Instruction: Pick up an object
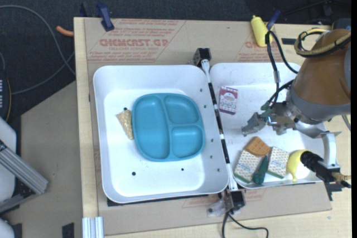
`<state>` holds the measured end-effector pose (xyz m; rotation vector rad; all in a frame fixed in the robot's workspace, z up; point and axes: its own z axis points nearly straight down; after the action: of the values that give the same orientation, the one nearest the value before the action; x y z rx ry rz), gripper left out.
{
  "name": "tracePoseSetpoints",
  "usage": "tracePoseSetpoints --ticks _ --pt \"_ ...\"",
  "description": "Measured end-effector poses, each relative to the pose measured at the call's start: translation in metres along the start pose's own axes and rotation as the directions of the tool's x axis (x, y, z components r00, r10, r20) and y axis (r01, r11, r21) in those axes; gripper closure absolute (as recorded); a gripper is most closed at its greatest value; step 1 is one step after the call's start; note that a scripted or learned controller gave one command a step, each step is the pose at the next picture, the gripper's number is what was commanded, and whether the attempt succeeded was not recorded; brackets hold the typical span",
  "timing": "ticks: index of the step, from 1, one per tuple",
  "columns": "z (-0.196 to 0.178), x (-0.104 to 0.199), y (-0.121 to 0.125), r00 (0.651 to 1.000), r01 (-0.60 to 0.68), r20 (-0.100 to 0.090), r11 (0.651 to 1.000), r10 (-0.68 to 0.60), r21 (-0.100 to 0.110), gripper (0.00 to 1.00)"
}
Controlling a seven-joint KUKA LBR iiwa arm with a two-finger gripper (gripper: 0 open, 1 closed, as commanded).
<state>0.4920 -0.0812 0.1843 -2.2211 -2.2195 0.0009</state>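
Clutter is the main risk: the claw (254, 123) hangs over the right bin (245, 78), fingers apparently spread and empty, just above a cracker (257, 146), two packets (248, 164) and a lemon (297, 164) lying tightly together. Closing there may nudge neighbours or pinch two at once, while the lone card (228, 100) sits clear.

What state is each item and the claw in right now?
claw: low in the right bin, nothing seen in it
blue divided plate: flat in the left bin
small red-and-white packet: lying apart
yellow object: at the right bin's near edge
teal tool: lying across the flat packets
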Motion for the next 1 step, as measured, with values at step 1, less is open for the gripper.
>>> tracePoseSetpoints --ticks 1 --pt "0.0940 -0.0203 -0.0099 1.000 0.000 0.004 1.000 0.000 -0.011 0.00"
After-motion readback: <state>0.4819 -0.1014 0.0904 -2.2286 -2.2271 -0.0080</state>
